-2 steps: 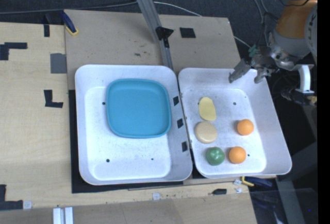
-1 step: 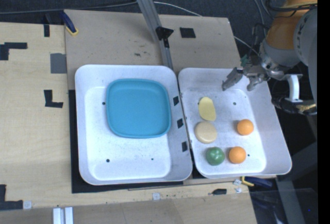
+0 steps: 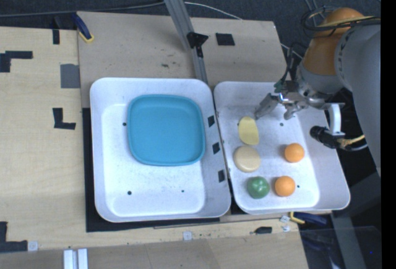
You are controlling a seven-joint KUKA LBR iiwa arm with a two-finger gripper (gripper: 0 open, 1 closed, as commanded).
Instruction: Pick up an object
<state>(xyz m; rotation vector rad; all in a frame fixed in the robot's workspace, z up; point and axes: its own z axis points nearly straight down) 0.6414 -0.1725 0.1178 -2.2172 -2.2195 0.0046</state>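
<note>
Dark carpet-like flooring frames your desk [image 3: 37,107], a pale wooden top marked with scraps of black tape and carrying two shallow white bins side by side. Your left bin [image 3: 111,200] holds a blue square plate [image 3: 166,129] lying flat, nearer its far side. Your right bin [image 3: 328,193] holds five small things: a pale yellow oblong piece [image 3: 249,130] near the bin's inner wall, a cream round piece [image 3: 247,158] just beside it on the near side, a green ball [image 3: 258,187] nearer still, and two orange balls, one [image 3: 294,153] toward the bin's middle right and one [image 3: 284,185] just beside the green ball. None of them touches the claw.

You see the arm [image 3: 359,57] reaching in from the right, its orange band above the wrist, with the claw [image 3: 278,107] hanging over the far part of the right bin, just beyond the yellow piece. Its two fingers stand apart, one slanting out toward the yellow piece, and nothing sits between them. A grey metal pole [image 3: 179,14] slants across the far side of the desk.
</note>
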